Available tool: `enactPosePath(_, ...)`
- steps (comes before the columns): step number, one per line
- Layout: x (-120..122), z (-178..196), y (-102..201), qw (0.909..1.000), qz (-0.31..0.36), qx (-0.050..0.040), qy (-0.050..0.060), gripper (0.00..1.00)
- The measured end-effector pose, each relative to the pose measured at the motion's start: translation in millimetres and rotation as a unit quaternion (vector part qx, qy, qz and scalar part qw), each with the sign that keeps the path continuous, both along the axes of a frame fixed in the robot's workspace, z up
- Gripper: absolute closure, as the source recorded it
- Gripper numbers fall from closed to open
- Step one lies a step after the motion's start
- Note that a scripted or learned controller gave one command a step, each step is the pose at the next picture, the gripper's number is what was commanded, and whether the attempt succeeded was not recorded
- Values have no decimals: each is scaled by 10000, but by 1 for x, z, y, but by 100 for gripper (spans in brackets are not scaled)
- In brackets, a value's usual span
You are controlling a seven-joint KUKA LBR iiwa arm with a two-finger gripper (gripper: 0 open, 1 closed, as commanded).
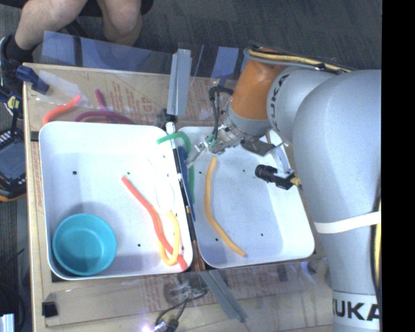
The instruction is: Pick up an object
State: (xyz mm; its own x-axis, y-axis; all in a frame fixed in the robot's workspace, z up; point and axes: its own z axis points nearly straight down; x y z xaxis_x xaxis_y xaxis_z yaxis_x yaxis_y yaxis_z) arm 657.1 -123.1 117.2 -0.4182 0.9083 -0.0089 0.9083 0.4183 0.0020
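My gripper [212, 143] hangs over the far left corner of the right bin [285, 227], under the orange-banded wrist. Just below it starts a long amber strip [214, 207] that lies down the bin's floor and curves right at its near end. A green curved piece [174, 138] rests on the divider right beside the gripper, and a dark blue strip [185, 178] runs along that divider. In the left bin [78, 155] lie a red-orange strip [146, 207], a yellow strip [174, 243] and a blue bowl [84, 244].
Behind the left bin, on the bench, lie an orange strip [61, 110] and a magenta loop [104, 117]. A person's arms [78, 19] lean in at the far left. The arm's grey body [337, 162] covers the right bin's right side.
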Motion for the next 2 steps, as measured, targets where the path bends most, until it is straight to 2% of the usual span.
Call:
enactPosePath(1, -52, -21, -11, 9992, -407, 31, -19, 0)
enactPosePath(2, -53, -12, -12, 9992, -389, 36, 21, 100)
